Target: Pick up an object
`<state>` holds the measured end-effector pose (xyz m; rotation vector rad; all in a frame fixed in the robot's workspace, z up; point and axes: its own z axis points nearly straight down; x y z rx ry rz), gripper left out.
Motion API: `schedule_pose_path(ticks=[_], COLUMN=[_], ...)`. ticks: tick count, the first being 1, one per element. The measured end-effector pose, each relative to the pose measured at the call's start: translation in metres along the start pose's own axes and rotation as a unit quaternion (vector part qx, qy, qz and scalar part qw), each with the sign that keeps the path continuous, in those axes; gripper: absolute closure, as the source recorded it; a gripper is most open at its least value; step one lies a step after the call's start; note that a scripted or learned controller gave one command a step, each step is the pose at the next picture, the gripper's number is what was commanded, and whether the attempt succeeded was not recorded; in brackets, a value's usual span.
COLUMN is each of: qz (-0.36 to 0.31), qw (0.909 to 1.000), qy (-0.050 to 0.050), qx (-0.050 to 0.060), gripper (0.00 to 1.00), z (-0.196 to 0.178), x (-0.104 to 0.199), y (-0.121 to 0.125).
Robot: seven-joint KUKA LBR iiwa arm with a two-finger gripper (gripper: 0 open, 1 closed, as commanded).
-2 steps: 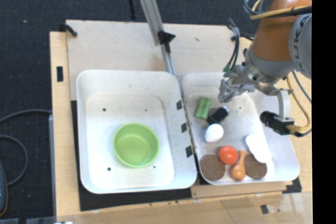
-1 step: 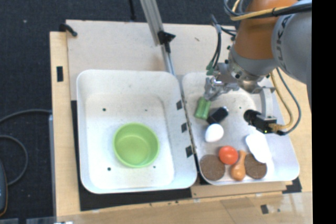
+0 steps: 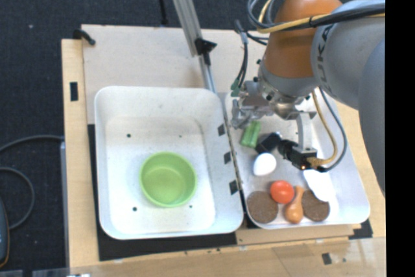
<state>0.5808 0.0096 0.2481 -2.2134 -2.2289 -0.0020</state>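
My gripper (image 3: 247, 117) hangs low over the far left corner of the right bin (image 3: 355, 204), under the orange band of the arm. A small green block (image 3: 251, 135) lies just below it, close to the bin's left wall; I cannot tell whether the gripper touches it. Nearer the front of this bin lie a white egg-shaped object (image 3: 264, 164), a red tomato (image 3: 281, 191), an orange gourd-like piece (image 3: 295, 207), two brown discs (image 3: 262, 205) (image 3: 316, 209) and a flat white piece (image 3: 319, 183).
A green bowl (image 3: 168, 178) sits in the left bin (image 3: 110, 139), toward its front. A metal pole (image 3: 185, 6) slants up from between the bins at the back. The bench edge runs just in front of both bins.
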Motion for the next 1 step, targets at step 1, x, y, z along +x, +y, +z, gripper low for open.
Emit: schedule_pose_path(ticks=[1], qz=[0.0], qw=[1.0], qy=[0.0], qx=[0.001], gripper=[1.0], z=[0.0123], x=[0.0523], y=[0.0037])
